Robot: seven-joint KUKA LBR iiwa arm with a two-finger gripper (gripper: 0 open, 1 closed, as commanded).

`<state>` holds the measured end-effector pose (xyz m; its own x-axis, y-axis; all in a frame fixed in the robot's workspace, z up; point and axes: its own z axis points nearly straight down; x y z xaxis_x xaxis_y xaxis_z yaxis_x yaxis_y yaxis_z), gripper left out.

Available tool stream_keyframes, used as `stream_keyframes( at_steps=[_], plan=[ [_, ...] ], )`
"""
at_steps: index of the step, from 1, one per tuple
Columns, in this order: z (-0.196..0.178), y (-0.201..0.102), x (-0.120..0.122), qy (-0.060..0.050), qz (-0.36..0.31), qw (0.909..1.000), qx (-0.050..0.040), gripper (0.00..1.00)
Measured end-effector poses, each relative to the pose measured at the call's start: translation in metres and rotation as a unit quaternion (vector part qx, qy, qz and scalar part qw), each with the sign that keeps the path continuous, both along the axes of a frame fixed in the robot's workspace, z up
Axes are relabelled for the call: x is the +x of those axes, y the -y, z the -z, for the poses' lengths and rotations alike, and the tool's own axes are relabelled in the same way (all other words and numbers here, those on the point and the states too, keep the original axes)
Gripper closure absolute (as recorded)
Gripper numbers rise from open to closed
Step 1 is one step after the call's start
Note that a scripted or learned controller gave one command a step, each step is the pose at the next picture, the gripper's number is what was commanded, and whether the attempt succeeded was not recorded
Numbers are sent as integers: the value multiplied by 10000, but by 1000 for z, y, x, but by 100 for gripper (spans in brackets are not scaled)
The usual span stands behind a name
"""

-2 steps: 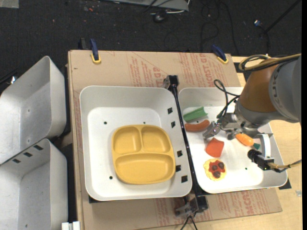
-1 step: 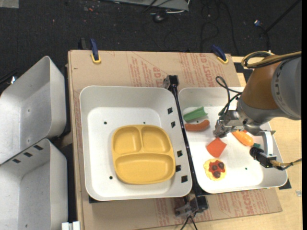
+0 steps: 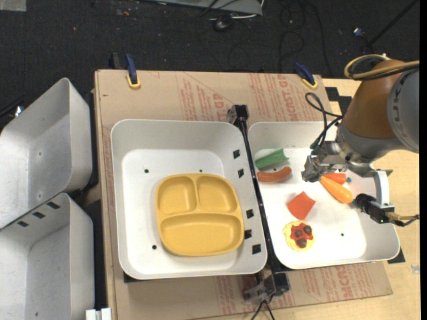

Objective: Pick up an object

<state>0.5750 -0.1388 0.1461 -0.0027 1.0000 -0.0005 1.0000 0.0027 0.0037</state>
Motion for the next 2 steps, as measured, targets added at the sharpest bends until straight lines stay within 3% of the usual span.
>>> stream_keyframes(
  at_steps=[1,2],
  plan=[
    [-62,5,-3,9,4,10000,-5,100],
    [-61,5,-2,-14,3,10000,1,100]
  ],
)
